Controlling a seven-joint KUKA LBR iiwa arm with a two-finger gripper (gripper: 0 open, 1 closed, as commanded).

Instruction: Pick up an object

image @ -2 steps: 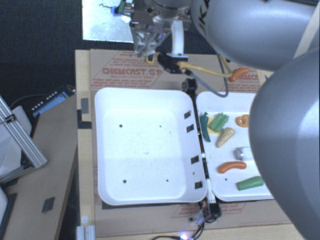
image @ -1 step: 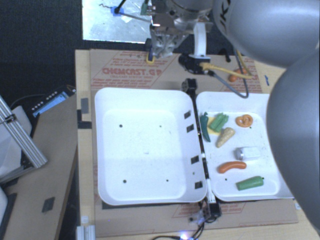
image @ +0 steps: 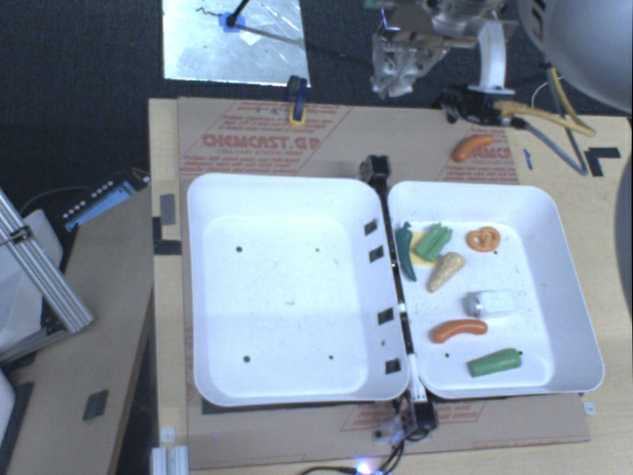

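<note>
The right bin (image: 569,265) holds several small toy foods: a green bean pod (image: 404,251), a green leafy piece (image: 433,240), a pale corn-like piece (image: 445,270), an orange pretzel (image: 484,237), a white-grey can (image: 492,303), an orange sausage (image: 459,331) and a green cucumber piece (image: 494,362). Another orange sausage (image: 473,146) lies on the board behind the bin. My gripper (image: 400,67) hangs high above the board, beyond the bins' far edge, well apart from all objects, with nothing visibly held.
The left bin (image: 213,206) sits beside the right one, joined by a black divider strip (image: 391,275). A yellow-blue clamp (image: 296,102) and a silver sheet (image: 235,26) lie at the back. Cables run at the right rear.
</note>
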